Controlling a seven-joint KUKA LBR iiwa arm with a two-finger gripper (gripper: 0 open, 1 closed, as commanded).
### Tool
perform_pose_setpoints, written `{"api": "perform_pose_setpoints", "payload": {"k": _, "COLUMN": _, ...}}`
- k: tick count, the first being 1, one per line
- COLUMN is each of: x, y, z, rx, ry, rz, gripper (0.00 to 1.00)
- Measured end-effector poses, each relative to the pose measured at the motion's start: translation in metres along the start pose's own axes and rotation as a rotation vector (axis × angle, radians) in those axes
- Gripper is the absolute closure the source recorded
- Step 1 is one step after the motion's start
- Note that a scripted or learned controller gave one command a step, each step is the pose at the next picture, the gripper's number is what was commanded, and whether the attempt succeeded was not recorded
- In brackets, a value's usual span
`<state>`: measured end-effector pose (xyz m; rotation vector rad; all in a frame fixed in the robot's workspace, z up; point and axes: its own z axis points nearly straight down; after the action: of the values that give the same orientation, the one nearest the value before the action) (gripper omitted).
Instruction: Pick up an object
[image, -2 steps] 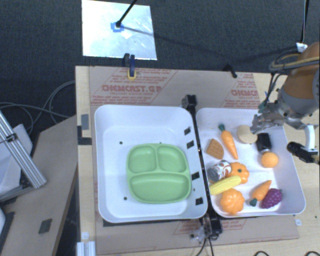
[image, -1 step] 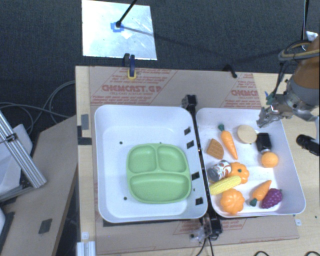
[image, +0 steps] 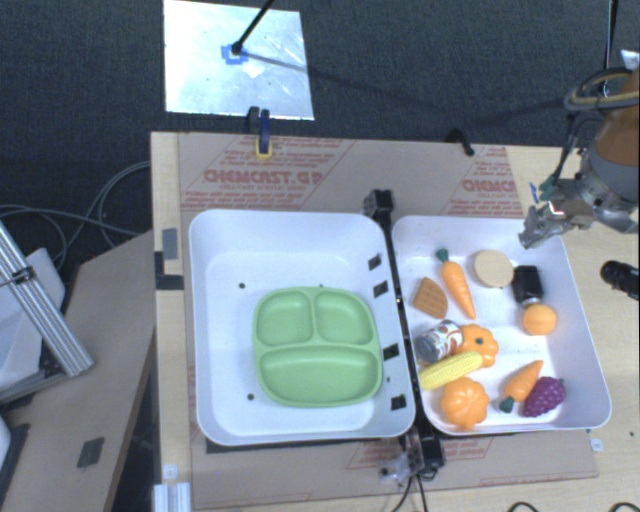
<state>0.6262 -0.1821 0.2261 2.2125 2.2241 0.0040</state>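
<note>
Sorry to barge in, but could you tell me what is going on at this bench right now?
A robot arm is set to pick an object from the right bin, which holds toy food: carrots, a corn cob, purple grapes, an orange and more. The gripper hovers above that bin's far right corner, with nothing held. The left bin holds a green divided plate.

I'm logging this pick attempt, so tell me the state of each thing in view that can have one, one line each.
gripper: above the right bin's far edge, nothing seen in it
green tray: flat in left bin, compartments bare
long carrot: lying loose in right bin
corn cob: lying on its side
grapes: resting at near right corner
</note>
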Motion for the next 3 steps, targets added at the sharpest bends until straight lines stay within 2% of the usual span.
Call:
{"api": "perform_pose_setpoints", "payload": {"k": 2, "x": 0.097, "y": -0.039, "z": 0.011, "rx": 0.006, "ry": 0.003, "rz": -0.003, "gripper": 1.00}}
{"api": "perform_pose_setpoints", "payload": {"k": 3, "x": 0.144, "y": -0.065, "z": 0.002, "rx": 0.005, "ry": 0.004, "rz": -0.004, "gripper": 1.00}}
